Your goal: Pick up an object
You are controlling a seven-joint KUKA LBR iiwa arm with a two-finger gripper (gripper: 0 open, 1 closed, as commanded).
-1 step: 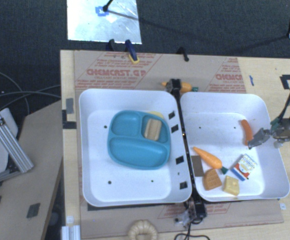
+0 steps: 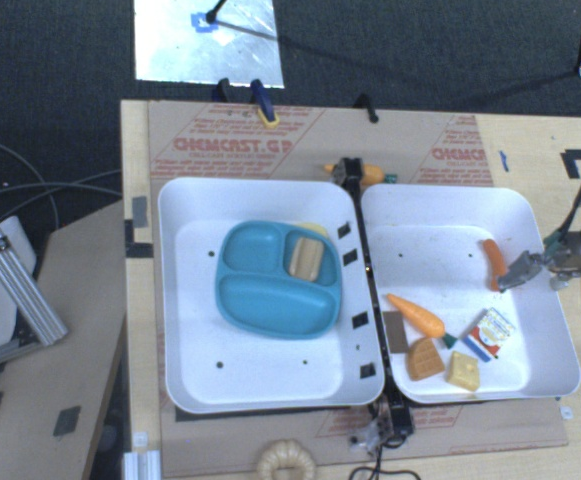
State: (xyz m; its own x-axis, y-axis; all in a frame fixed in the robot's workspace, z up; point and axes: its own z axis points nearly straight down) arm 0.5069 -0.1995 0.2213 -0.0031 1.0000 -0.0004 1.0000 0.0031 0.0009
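The right bin [image 2: 450,218] holds several toy foods. An orange-red sausage [image 2: 492,261] lies near its right wall. A carrot [image 2: 417,316] lies in the middle, with a brown slab [image 2: 395,331] beside it. A tan bread piece [image 2: 425,359], a pale yellow cracker [image 2: 462,370] and a white packet with red and blue print [image 2: 490,333] lie near the front. My gripper [image 2: 526,266] reaches in from the right edge, just to the right of the sausage and above the packet. Nothing shows in its grasp.
The left bin [image 2: 195,358] holds a blue divided plate [image 2: 270,303] with a tan block [image 2: 307,258] in one compartment and a yellow piece [image 2: 315,230] just behind it. A black divider with clips [image 2: 360,268] runs between the bins. A yellow-handled clamp [image 2: 263,103] sits at the bench's back.
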